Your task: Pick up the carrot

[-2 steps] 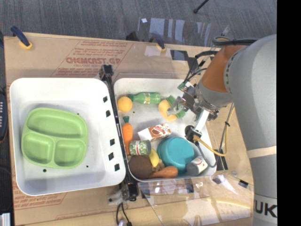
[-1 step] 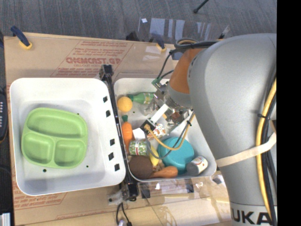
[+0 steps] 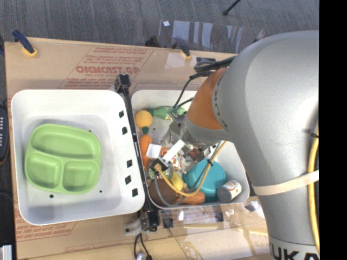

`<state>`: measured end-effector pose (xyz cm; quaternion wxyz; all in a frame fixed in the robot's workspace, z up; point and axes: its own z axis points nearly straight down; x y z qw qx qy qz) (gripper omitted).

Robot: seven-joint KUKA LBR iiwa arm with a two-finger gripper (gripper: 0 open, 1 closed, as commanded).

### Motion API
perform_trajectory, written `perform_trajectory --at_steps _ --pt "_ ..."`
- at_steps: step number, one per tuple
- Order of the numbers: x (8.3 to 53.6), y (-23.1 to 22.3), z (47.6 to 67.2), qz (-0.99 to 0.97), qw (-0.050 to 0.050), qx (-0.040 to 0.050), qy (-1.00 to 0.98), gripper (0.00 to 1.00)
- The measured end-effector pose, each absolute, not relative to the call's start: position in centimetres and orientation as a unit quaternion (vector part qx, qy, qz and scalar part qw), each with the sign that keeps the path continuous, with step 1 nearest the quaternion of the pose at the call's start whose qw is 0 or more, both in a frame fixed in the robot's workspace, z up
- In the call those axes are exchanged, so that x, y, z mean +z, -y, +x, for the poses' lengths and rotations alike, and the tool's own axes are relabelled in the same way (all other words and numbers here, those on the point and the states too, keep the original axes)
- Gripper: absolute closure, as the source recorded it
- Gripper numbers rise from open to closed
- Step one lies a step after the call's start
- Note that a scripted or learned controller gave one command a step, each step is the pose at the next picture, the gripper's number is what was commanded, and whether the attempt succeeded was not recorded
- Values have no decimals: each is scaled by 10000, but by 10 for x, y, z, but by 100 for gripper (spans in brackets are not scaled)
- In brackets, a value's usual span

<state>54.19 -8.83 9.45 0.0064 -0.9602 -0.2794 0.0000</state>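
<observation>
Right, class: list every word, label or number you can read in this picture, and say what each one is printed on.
"CHEMCAST GP", in red, on the brown cardboard sheet behind the left bin.
A smaller red line under it and one above it: too blurred to read.
"UKA", the visible end of the name, on the grey arm at the bottom right.
A red mark on the small white can in the right bin: too small to read.

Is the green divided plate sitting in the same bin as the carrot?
No, the green plate lies in the left bin, while the carrot is in the right bin among the clutter.
</observation>
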Motion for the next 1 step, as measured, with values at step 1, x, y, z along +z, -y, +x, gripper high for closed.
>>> perform_trajectory --at_steps 1 --pt "104 95 541 -9603 44 44 2789 100"
